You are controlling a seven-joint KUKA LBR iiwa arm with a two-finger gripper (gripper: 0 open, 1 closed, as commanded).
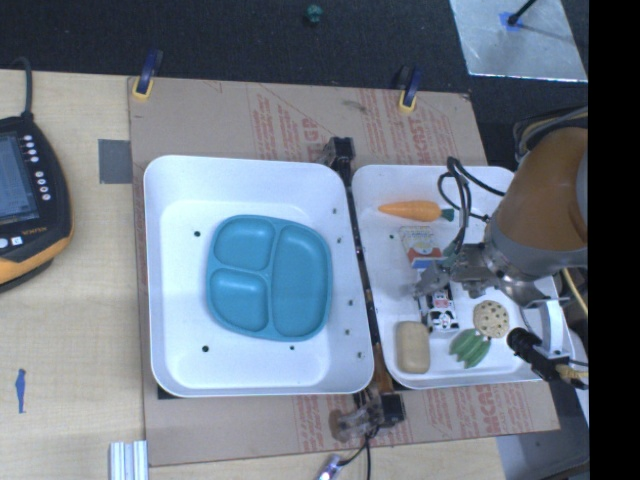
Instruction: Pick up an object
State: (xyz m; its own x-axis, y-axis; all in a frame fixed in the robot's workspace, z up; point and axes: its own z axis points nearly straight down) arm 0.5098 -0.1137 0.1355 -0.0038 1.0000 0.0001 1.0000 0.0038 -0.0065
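Currently, the arm (545, 203) reaches over the right bin (375, 268), its wrist lowered among the loose items there. The left bin (170, 278) holds a blue divided plate (268, 276), likely a drop-off receptacle. The right bin serves as the pick source: a carrot (410, 210) lies near the far wall, a beige block (412, 347) and a green leafy piece (469, 347) near the front wall, and a tan round disc (490, 318) between. The gripper (437, 290) sits just above a small black-and-white toy (442, 318); its opening cannot be judged, and no grasp is evident.
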